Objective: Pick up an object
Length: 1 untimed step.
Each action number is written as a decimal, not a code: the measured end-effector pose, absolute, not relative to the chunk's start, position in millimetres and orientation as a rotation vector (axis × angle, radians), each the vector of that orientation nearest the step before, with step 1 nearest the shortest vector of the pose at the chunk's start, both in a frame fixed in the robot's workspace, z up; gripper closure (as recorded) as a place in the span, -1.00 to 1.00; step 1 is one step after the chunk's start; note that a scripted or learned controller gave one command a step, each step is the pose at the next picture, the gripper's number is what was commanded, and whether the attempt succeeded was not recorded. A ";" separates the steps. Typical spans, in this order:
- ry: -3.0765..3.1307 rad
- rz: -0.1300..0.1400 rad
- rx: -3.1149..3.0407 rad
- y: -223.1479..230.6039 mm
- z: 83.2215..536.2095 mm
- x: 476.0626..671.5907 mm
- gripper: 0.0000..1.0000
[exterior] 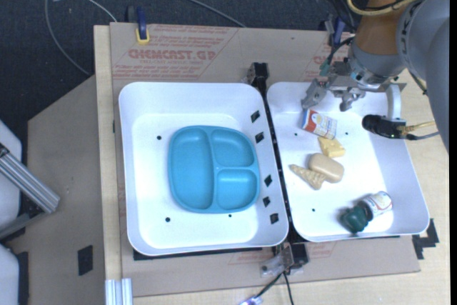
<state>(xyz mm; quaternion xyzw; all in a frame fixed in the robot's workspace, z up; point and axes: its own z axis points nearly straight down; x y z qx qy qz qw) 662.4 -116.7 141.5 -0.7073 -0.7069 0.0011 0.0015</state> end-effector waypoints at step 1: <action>-2.222 0.001 -2.221 -116.2 90.8 663.1 -1.00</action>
